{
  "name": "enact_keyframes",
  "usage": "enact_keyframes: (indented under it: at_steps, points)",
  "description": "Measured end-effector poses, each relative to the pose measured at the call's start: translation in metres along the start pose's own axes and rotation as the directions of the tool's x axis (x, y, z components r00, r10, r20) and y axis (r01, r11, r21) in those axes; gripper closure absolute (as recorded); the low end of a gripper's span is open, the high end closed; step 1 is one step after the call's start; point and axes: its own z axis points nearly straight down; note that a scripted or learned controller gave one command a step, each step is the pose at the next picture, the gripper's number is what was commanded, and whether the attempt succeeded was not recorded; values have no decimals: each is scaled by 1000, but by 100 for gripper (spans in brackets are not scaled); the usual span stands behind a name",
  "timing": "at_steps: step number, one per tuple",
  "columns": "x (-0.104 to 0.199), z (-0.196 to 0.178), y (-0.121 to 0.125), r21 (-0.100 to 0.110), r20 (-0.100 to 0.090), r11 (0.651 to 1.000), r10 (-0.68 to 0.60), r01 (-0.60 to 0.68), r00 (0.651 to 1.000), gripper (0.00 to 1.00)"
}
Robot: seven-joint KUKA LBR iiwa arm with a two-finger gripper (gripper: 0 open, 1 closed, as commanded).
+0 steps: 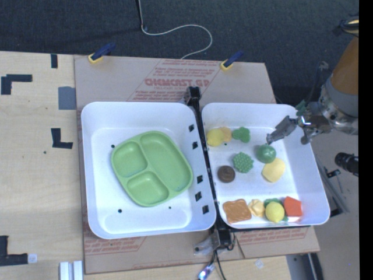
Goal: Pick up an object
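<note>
From my remote station, the largest items are the two white bins: the left bin (93,156) carries a green divided plate (151,167), and the right bin (306,179) carries the small play-food pieces. The arm (344,92) enters over the right bin's far right corner, and its gripper (289,130) points down and leftward into the bin; how wide its tips are parted I cannot tell, and nothing is visible between them. No single target is named, so I judge the nearest piece the likely one: the green round fruit (266,153), lying just below and slightly left of the gripper tip, near it but apart. It is roundish, with no clear long axis. Just beside it sit the yellow lemon-like piece (274,170) and the green knobbly piece (243,161). Farther off are the brown disc (226,173), the toast slice (236,210) and the red block (292,206).
</note>
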Motion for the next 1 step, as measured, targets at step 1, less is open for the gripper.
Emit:
enact_keyframes:
  at_steps: [1]
  points:
    - [52,-274,-20,-19,3,1000,-4,4,1000,0]
